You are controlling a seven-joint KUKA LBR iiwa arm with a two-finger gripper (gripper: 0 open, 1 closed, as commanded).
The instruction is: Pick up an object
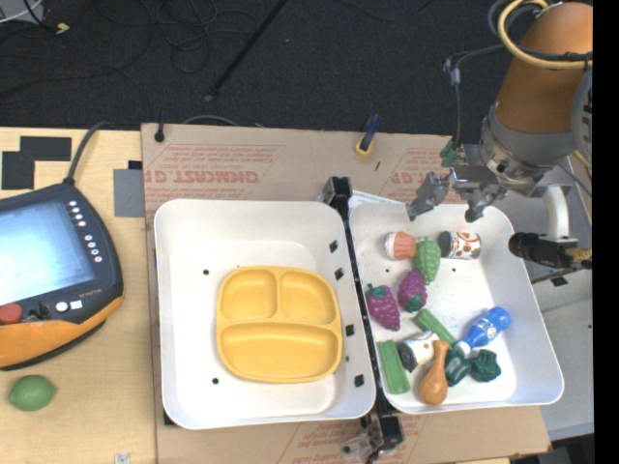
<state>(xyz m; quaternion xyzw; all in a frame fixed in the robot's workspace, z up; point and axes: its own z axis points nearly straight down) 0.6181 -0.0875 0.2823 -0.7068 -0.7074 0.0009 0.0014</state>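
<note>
Orange-banded arm (544, 61) reaches in from upper right; gripper (453, 199) hangs over the top edge of the right bin (537, 356), fingers spread apart w/ nothing btwn them. Toys sit lower in that bin: green grapes (427, 259) & purple grapes (412, 288) near centre, small can (465, 246) just right of them, blue bottle (486, 327) and orange gourd (434, 377) toward bottom. Left bin (189, 259) holds a yellow divided tray (280, 323)
</note>
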